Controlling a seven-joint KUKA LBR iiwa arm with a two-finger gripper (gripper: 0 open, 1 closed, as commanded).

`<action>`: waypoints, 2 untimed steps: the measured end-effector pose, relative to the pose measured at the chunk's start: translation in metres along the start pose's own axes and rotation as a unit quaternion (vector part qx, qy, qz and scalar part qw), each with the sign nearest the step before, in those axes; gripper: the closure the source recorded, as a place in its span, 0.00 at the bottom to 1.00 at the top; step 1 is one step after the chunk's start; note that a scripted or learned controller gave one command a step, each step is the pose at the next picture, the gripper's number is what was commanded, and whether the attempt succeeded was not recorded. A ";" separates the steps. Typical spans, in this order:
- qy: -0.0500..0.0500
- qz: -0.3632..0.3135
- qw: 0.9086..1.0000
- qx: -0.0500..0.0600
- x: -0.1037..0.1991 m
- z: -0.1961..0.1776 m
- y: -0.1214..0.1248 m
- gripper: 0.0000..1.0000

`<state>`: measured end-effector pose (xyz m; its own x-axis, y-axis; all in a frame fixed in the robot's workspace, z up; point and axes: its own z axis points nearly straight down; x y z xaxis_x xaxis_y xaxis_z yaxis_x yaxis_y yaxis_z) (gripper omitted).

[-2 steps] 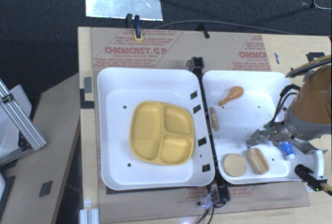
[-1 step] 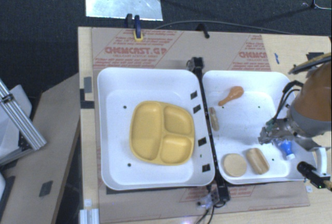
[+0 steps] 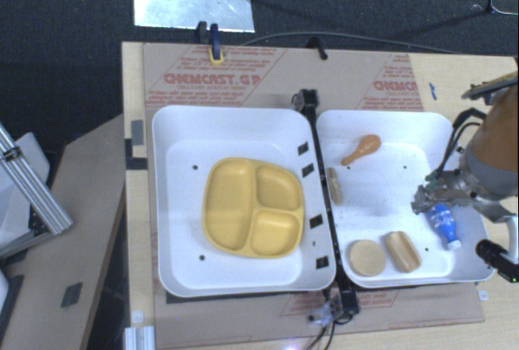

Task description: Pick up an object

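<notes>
Grey arm (image 3: 495,154) hangs its pincer (image 3: 434,198) above the blue bottle (image 3: 444,225).

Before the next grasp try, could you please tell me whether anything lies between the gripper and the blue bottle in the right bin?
Nothing visible does. The gripper sits at the right bin's right side, directly beside the blue bottle. The bread roll, round cookie and drumstick all lie farther left, off that path.
</notes>
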<state>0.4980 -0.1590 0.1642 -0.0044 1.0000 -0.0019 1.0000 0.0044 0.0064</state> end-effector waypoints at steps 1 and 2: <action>0.000 0.000 1.000 0.000 -0.004 -0.044 0.001 1.00; 0.000 0.000 1.000 0.000 -0.004 -0.081 0.003 1.00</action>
<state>0.5001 -0.1629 0.2455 -0.0042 1.0000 -0.0022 1.0000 0.0042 0.0066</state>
